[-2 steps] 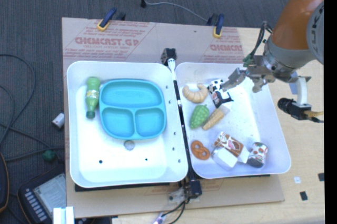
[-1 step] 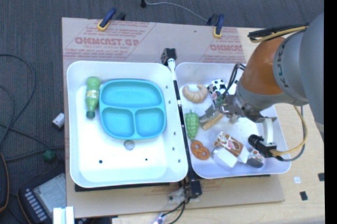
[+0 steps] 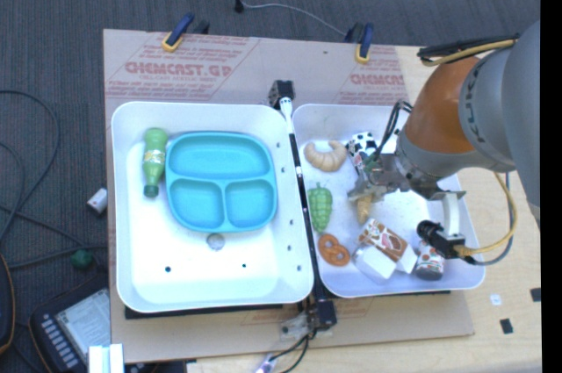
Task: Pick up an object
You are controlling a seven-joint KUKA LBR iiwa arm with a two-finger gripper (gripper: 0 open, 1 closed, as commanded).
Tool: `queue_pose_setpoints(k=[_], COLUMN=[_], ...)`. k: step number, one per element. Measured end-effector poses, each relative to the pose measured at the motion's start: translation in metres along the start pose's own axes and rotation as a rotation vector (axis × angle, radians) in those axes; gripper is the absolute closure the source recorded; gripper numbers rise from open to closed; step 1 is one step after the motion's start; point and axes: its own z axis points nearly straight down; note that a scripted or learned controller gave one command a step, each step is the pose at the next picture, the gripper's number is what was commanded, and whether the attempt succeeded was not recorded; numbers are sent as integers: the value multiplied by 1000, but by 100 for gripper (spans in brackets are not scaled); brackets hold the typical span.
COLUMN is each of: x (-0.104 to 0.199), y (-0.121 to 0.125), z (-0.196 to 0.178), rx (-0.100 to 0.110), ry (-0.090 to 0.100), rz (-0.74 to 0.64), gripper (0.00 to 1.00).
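Claw (image 3: pixel 367 187) sits low in the right bin (image 3: pixel 470 275), near its middle, arm (image 3: pixel 465 117) coming in from the right with the orange band above the wrist; fingers are lost in dark clutter under the wrist, so can't tell whether it's grasping anything or hanging released. Just below the claw tip is a small tan object (image 3: pixel 363 206), identity unclear, touching or nearly touching the claw; can't confirm contact. Croissant (image 3: pixel 326 154) lies at the bin's upper left, long axis roughly left-right, ends curling down. Black-and-white toy (image 3: pixel 361 143) just right of it, partly hidden by the gripper body. Green ridged vegetable (image 3: pixel 320 205) lies along the bin's left wall, long axis near vertical in the view, narrower end pointing down. Pretzel (image 3: pixel 333 249) below it, flat. Brown-and-white carton (image 3: pixel 383 247) lies tilted, long axis running upper-left to lower-right. Small can-like item (image 3: pixel 428 261) beside it, near the bottom wall, detail too blurry to read. Left bin (image 3: pixel 132 275) holds a blue divided tray (image 3: pixel 221 180) and a green bottle (image 3: pixel 154 161) lying beside the tray's left edge, long axis vertical in the view, cap pointing down.
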Motion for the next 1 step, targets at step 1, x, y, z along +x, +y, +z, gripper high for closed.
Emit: queue_pose_setpoints(k=[1], x=[71], y=[-35], z=[-85], rx=[6], ry=[1], rz=[-2], gripper=[100])
